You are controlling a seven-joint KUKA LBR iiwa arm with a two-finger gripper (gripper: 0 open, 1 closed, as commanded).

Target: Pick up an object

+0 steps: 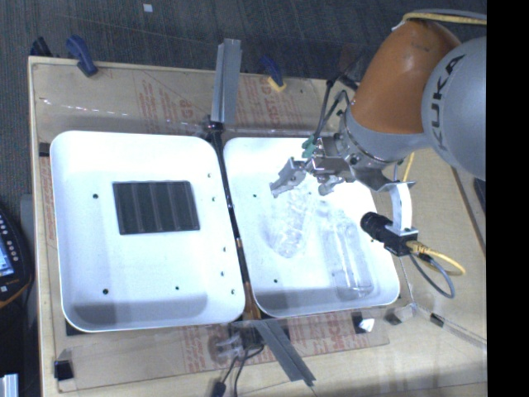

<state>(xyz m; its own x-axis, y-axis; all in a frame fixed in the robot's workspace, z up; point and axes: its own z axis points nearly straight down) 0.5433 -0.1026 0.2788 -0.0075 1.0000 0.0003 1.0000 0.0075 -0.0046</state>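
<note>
Dark grey carpet all around, with a pale wooden tabletop [124,89] set on it, marked with faint red print and edged by blue clamps [83,56] along the far side.

Reaching in from the right, a bulky arm [430,81], orange over the near joint and grey beyond, bent down over the right bin.

Two shallow white bins side by side: left bin [83,288] bearing a dark ribbed rectangular panel [155,207] near its middle; right bin [256,164] brightly lit, holding clear plastic things. Between the bins, a grey metal bar [224,81] running toward the far edge.

Over the upper middle of the right bin, the tool [304,180], metallic, tips pointing down and to the left. Fingers spread apart, nothing seen between them.

Just below the tool, a clear plastic bottle [289,230], lying tilted on the bin floor, its upper end close under the left finger; touching or apart, cannot tell through the glare. Further right, a second clear bottle [351,259], long, lying toward the near right corner, well clear of the tool tips.

Beside the right bin's rim, a small black cylinder [382,228] on a bracket, with a yellow cable [442,259] trailing from it.
</note>
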